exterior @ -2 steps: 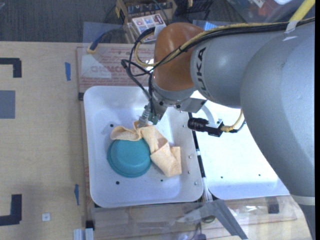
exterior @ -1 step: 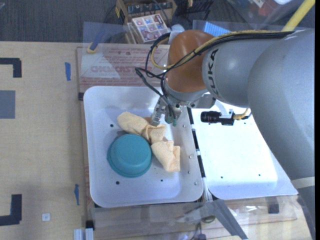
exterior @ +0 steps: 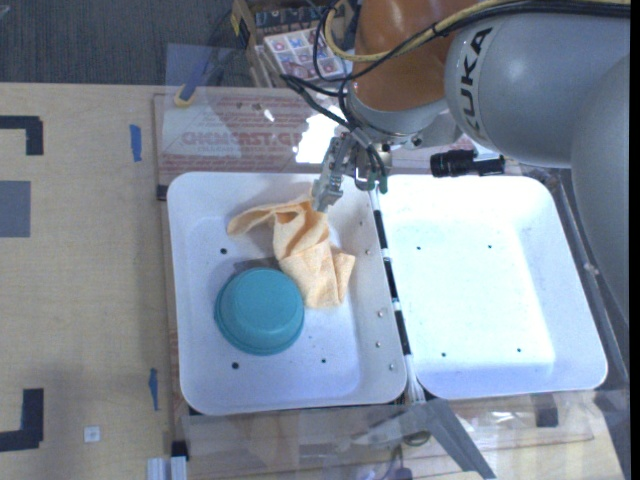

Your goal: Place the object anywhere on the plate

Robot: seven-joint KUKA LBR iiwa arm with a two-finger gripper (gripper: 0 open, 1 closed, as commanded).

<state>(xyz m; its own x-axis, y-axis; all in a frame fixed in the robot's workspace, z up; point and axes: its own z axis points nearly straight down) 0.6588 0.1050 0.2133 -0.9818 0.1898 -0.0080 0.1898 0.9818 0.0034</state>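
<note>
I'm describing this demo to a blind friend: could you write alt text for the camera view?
A grey and orange robot arm's gripper pinches the top edge of a crumpled yellow cloth in the left white bin. A teal bowl, upside down, sits beside the cloth, touching it; the right white bin adjoins.

The arm (exterior: 540,78) is smooth grey metal with a glossy orange band (exterior: 405,38) above the wrist (black "KU" lettering shows on the grey shell). Yellow and black cables (exterior: 345,43) loop beside it. The gripper (exterior: 330,196) is slim, pale metal.
</note>
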